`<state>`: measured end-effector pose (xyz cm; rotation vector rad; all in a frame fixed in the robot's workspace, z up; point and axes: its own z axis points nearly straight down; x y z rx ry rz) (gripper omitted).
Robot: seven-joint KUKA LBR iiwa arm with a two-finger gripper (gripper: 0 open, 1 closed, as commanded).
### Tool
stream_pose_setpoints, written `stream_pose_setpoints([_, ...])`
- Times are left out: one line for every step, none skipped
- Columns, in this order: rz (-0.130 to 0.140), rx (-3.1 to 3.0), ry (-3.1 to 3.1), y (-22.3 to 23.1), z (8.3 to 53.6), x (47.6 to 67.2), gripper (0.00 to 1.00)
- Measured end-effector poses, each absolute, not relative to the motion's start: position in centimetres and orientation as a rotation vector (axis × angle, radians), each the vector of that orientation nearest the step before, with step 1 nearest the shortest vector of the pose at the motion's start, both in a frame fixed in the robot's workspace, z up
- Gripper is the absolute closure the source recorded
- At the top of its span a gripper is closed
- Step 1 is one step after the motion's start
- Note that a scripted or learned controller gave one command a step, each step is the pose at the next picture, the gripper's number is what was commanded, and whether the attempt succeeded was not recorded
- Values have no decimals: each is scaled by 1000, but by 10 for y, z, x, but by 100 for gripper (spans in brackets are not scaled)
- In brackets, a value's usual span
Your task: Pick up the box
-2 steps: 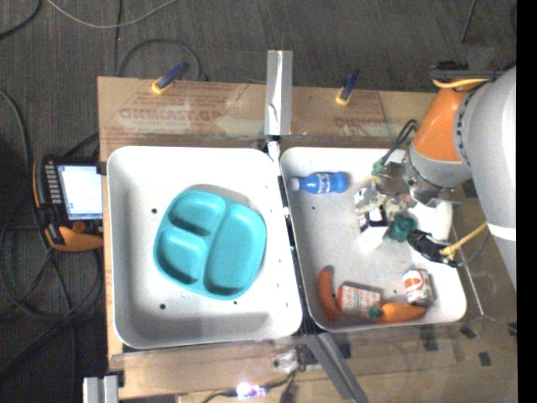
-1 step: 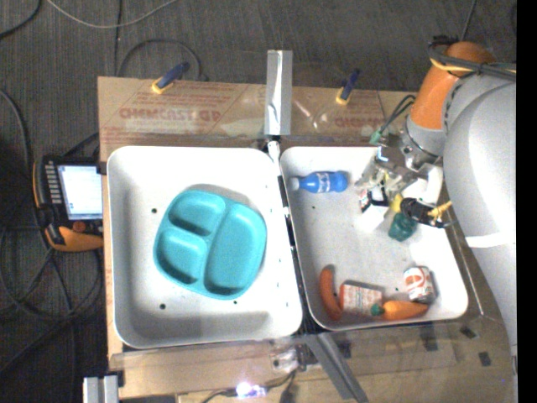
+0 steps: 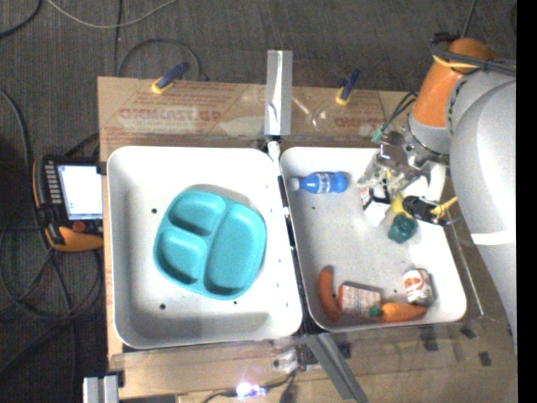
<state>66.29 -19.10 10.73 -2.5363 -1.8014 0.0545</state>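
Closest to me, along the near wall of the right bin (image 3: pixel 457 263), I see a row of small things. The box (image 3: pixel 359 297) lies flat there, red and white. A long orange thing like a sausage (image 3: pixel 328 295) is just beside it on the left. An orange carrot (image 3: pixel 399 311) touches the box at its right end. A small red and white can (image 3: pixel 417 285) sits just past the carrot, in the corner.

In the left bin (image 3: pixel 117 225) I see a teal tray (image 3: pixel 211 242) with three parts. It rests in the middle of that bin.

Farther back in the right bin, a small teal thing (image 3: pixel 401 228) lies near the right wall. A blue bottle (image 3: pixel 321 182) lies on its side near the far left corner.

The gripper (image 3: pixel 388 183) hangs over the far right part of the right bin, well apart from the box. There is a lot of clutter around it, so I cannot tell if it is holding anything or how it is set. The grey arm (image 3: pixel 495 166) with its orange band (image 3: pixel 438 95) comes in from the right.
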Motion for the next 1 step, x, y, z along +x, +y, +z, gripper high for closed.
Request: stream_pose_setpoints([65, -2535, -1806, -191, 115, 662, 100])
